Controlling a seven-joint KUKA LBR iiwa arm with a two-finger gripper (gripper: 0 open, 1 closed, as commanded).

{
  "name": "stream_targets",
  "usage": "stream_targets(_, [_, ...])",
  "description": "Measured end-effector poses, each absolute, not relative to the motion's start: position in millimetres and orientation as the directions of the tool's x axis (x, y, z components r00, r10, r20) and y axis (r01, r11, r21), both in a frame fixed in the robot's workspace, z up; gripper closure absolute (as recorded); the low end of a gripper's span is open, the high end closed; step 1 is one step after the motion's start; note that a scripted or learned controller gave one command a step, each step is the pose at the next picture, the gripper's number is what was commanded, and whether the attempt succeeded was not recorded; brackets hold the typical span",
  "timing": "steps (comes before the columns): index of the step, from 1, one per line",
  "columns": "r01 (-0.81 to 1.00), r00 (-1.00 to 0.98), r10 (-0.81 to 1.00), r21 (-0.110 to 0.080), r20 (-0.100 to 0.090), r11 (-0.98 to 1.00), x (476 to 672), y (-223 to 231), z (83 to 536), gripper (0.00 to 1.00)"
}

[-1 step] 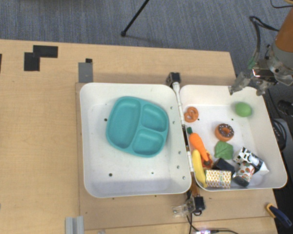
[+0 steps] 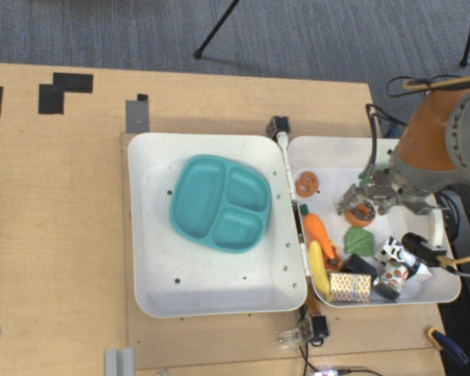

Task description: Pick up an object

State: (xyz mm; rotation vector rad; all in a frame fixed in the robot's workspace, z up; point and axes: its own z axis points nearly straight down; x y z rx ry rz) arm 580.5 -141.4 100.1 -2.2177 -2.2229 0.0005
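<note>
Down in the right bin (image 2: 376,149), the gripper (image 2: 362,204) hangs low over a small orange-red piece (image 2: 363,215), with the arm (image 2: 435,143) reaching in across the bin's right rim. Whether the fingers are spread or closed, I cannot tell; nothing is plainly seen between them.

Open room in that bin lies mostly along its far wall. A pretzel (image 2: 306,183) sits near the left rim. Closer to the near edge things crowd together: a carrot (image 2: 317,229) beside a banana (image 2: 319,266), a green leaf (image 2: 359,241) just below the gripper, a patterned box (image 2: 350,287) against the near wall, and a black-and-white toy (image 2: 392,251) toward the right. A dark cup (image 2: 389,283) lies by the box.

The left bin (image 2: 153,288) holds a teal tray (image 2: 220,202) with three compartments, set near its middle, with bare white floor all around it.

Both bins sit on the tan surface (image 2: 55,233). No writing is readable.
</note>
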Motion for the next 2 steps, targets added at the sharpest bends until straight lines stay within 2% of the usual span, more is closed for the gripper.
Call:
stream_targets(1, [1.000, -0.002, 1.000, 0.007, -0.002, 0.002, 527.4, -170, 87, 0.00])
stream_targets(2, [1.000, -0.006, 1.000, 0.008, 0.001, 0.006, 614.8, -111, 86, 0.00])
